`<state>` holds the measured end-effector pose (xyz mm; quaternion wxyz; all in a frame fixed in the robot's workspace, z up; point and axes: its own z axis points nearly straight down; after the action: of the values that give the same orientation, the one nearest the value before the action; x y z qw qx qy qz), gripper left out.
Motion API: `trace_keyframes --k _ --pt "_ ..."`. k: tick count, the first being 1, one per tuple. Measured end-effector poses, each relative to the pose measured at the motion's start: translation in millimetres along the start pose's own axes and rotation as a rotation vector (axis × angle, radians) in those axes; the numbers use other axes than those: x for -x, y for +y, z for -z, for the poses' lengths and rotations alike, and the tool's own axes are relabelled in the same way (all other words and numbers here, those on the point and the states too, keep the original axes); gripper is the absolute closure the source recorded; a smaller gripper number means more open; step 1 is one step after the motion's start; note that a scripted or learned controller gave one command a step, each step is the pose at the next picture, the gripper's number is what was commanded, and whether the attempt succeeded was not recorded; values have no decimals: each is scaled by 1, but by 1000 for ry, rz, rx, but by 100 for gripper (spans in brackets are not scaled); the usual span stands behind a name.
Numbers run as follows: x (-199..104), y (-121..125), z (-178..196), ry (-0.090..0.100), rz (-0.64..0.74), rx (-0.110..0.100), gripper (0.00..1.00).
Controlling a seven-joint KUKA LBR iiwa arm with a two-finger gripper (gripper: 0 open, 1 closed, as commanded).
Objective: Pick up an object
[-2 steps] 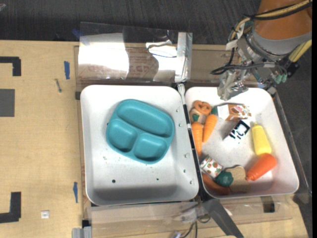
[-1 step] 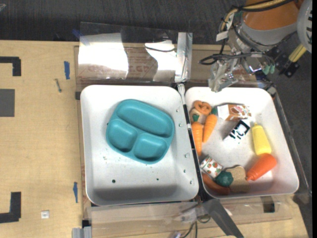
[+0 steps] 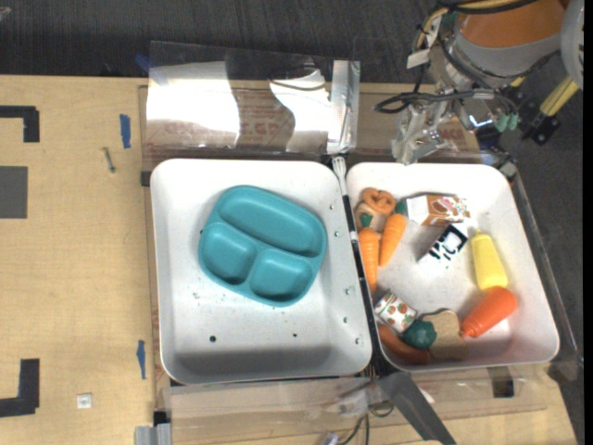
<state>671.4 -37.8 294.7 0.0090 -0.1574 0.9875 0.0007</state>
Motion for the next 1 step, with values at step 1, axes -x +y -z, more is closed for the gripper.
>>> trace_keyframes --k 1 --pt "5 25 -4 12 -82 2 100"
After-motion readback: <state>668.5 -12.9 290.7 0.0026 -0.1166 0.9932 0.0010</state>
